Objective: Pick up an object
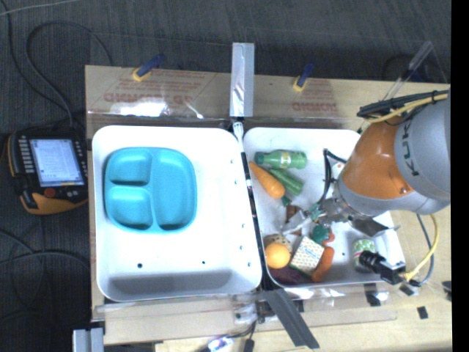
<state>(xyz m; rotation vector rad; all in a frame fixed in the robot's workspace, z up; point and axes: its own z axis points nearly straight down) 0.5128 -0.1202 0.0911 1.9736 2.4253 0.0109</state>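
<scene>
Tool point(316, 222), grip state unclear, sits among the toys, carrot point(267, 180) just up-left.

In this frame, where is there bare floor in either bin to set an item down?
Left bin: free strip along the near wall below the blue divided plate, plus a narrow band to its right. Right bin: crowded; green bottle, carrot, orange and pincer leave only a far-corner patch.

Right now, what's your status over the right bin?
Gripper low in the right bin, over the toy pile; fingers unclear. Nothing seen held. Carrot and green bottle lie apart at the far end. Blue tray sits in the left bin.
</scene>
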